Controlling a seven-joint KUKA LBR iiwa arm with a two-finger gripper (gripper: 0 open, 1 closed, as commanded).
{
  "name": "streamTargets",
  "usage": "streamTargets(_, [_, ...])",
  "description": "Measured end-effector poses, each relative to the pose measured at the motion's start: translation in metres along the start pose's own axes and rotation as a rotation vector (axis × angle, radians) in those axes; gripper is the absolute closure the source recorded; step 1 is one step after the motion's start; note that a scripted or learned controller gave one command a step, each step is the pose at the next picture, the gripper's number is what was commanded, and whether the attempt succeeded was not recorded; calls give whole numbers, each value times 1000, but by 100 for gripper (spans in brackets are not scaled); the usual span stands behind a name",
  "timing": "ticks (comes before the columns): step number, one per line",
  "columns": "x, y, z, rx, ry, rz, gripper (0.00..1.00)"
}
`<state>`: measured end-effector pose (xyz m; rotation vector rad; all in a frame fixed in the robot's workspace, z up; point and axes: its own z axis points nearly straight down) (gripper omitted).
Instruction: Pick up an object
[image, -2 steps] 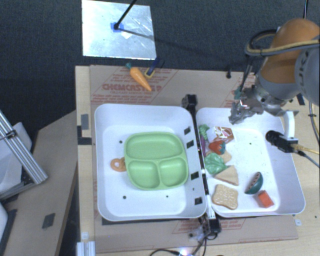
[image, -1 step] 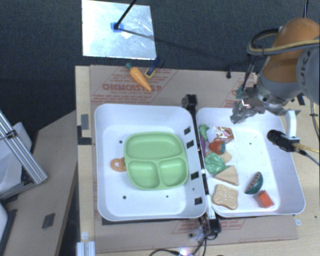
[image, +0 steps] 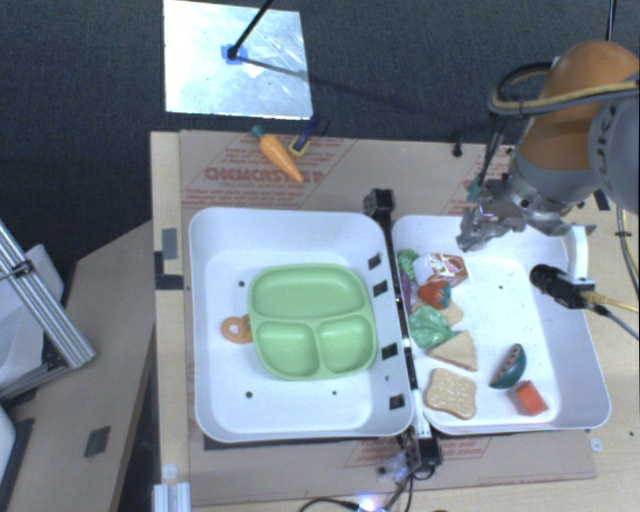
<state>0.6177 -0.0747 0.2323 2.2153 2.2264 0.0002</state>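
Pincer over the right bin's far edge

The pincer (image: 478, 228), grip state unreadable, hangs just beyond the food packet (image: 446, 268); the toy pile lies toward the table's near edge.

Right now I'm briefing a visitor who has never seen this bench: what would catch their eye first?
Probably the green divided plate in the middle of the left bin, then the heap of toy food in the right bin. Above that bin's far edge hangs the gripper, and a toy carrot lies outside, beyond the left bin.

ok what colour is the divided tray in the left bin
Light green divided tray, in the camera view.
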Motion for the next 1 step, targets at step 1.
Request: streamTargets(1, [-12, 5, 0, -2, 0, 4, 100])
